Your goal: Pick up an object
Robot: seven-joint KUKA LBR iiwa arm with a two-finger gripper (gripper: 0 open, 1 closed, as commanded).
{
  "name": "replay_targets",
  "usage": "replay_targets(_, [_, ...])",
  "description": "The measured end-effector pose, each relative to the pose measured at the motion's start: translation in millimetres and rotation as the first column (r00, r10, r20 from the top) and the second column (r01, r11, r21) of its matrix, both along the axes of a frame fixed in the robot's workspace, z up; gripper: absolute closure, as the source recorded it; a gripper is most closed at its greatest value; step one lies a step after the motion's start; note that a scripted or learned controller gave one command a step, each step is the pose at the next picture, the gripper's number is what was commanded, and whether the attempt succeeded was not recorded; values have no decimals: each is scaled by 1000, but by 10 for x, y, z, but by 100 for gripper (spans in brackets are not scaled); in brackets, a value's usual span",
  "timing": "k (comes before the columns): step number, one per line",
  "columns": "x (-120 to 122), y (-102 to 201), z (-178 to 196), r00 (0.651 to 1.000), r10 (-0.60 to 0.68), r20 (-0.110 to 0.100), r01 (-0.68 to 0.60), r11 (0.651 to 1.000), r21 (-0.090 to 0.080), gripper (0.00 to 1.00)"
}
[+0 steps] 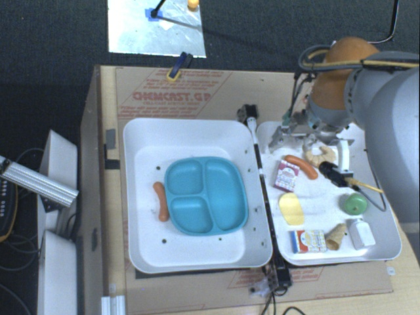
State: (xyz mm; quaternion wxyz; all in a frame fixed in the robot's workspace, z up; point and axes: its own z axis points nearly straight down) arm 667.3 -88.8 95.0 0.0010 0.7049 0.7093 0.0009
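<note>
Over the right bin's (394,245) far edge, the gripper (308,131) hangs low; finger state cannot be told. Candidate objects crowd beneath: a hot dog (301,166), a pink carton (286,176), a pale piece (321,153). Descending here risks nudging neighbours or closing on nothing.

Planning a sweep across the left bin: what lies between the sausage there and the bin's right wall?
In the camera view, the blue divided plate fills that stretch, right beside the sausage; beyond it, bare white floor up to the wall.
</note>
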Motion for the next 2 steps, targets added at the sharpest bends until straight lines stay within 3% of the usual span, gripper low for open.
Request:
replay_targets(1, [-325, -39, -106, 1000, -5, -2, 5, 1000, 0, 0])
replay_targets(2, [-314, -39, 6, 1000, -3, 2, 3, 1000, -1, 100])
